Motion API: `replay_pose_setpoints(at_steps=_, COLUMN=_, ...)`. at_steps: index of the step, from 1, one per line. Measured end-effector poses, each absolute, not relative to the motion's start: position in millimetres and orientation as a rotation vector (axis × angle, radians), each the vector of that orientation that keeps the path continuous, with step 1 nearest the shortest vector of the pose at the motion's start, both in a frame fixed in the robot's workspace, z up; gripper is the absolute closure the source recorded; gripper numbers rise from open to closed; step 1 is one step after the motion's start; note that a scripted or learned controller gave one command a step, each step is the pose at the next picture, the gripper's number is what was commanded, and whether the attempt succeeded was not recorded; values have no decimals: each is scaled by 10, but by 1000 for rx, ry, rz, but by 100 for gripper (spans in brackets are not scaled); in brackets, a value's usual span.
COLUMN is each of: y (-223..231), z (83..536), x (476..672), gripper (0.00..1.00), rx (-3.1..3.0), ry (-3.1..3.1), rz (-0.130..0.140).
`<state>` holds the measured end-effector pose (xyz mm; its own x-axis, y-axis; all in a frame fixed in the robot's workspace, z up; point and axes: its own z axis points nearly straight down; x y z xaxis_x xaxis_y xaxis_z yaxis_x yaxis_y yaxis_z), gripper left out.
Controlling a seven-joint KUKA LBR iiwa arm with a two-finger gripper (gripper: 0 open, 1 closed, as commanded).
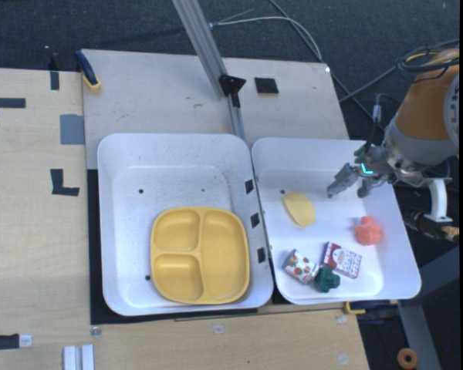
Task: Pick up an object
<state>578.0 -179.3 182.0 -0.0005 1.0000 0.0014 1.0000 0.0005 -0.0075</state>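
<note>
Object candidates: yellow lump [299,208], pink lump [369,230], two small cartons [342,260] [299,266], green piece [326,280], all on the right bin [309,156] floor.
Surface: pale wooden bench [31,222] with dark tape marks; left bin [123,199] holds a yellow divided tray [200,254]. Dark carpet beyond, cables, a slanted metal post [197,29].
Hard to make out: carton print unreadable; green piece's shape unclear; arm cut off at the frame's right.
Gripper [347,186]: over the right bin's far side, fingers spread, nothing between them.
Relative position: yellow lump just beside the fingertips, toward the left bin; pink lump near; cartons and green piece farther, at the near rim.
</note>
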Motion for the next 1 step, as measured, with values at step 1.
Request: replay_pose_setpoints(at_steps=1, y=-1793, z=1846, x=5797, gripper=0, rx=-2219, ry=-2222, rz=2)
